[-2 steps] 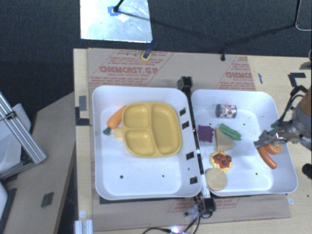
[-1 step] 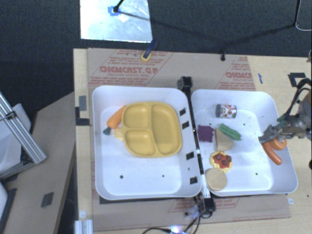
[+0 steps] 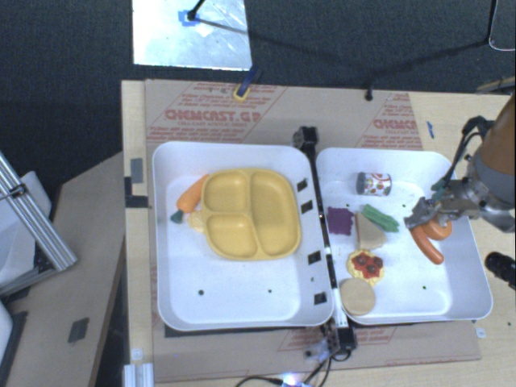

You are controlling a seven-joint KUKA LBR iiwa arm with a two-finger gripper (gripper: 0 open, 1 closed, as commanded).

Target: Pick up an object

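Note:
In the right bin (image 3: 468,297) lie a small red and white can (image 3: 373,184), a purple block (image 3: 340,221), a green piece (image 3: 379,217) on a tan wedge (image 3: 369,235), a small pizza (image 3: 365,265), a round tan cookie (image 3: 358,296) and an orange sausage (image 3: 429,245). My gripper (image 3: 425,213) hangs low over the bin's right side, right at the sausage's upper end. Its body hides part of that end, and contact cannot be made out. The left bin (image 3: 234,305) holds a yellow divided plate (image 3: 246,214) with a carrot (image 3: 191,193) at its left edge.
A black divider with clips (image 3: 316,216) runs between the two bins. Both bins rest on a cardboard sheet (image 3: 218,111) on the bench. A shiny square plate (image 3: 192,22) lies on the dark floor at the back left.

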